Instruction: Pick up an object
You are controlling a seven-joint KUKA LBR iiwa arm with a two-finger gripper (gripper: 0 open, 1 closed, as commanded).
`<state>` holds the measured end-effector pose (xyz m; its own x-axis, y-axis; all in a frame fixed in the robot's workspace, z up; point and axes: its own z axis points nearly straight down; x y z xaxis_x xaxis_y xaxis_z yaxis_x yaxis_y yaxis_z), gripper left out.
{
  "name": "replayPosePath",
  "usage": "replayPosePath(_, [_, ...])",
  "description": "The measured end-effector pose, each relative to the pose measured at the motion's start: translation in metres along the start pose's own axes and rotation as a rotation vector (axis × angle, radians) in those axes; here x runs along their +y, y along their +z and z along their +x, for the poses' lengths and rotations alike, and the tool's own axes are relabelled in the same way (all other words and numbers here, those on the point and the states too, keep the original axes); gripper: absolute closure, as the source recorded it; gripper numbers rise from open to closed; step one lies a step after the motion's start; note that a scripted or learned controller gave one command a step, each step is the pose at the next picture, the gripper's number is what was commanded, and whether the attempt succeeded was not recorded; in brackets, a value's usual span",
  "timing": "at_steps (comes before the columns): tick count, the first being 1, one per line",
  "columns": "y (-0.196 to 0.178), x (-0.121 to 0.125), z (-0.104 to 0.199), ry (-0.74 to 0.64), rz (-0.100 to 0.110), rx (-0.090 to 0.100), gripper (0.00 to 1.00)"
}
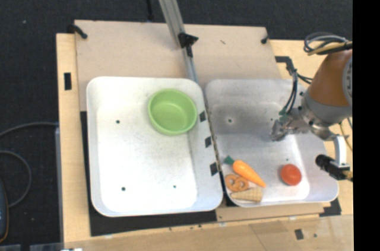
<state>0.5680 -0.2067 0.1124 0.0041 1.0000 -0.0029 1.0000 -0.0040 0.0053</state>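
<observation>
Arm enters from the right; orange band sits above the wrist, and the tool (279, 130) hangs low over the right bin (249, 95), in that bin's right-hand middle part. The tool's end is small and dark against the scuffed bin floor. Tool state: cannot tell from this view whether it is apart or together. Nothing visible in its grip.

Candidate objects, all resting in the bins:
- carrot (248, 172), orange with a green stub, lying at a slant at the near edge of the right bin.
- pretzel (235, 183), just beside the carrot on its left and nearer the front.
- pale wedge-shaped piece (253, 194), touching or nearly touching the front rim, below the carrot.
- tomato (290, 175), red and round, in the near right part of the same bin, apart from the carrot group.
- green bowl (172, 111), upright, in the far right part of the left bin (119, 184).

Progress, as judged: no pick is made. Every object sits on a bin floor; none is lifted. The tool stands over bare floor, farther back than the tomato and well apart from the carrot. The tomato looks like the nearest target. Left to do: move over an object, descend, close, lift. Essentially the whole task remains.
</observation>
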Motion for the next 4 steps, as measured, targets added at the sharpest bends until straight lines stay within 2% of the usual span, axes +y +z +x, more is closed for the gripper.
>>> replayPosePath(2, [-0.118,-0.009,-0.013,-0.001,0.002,0.001,1.00])
replayPosePath(3, [-0.112,-0.010,-0.015,0.002,0.006,0.000,1.00])
replayPosePath(4, [-0.115,-0.005,0.046,-0.011,0.004,0.003,1.00])
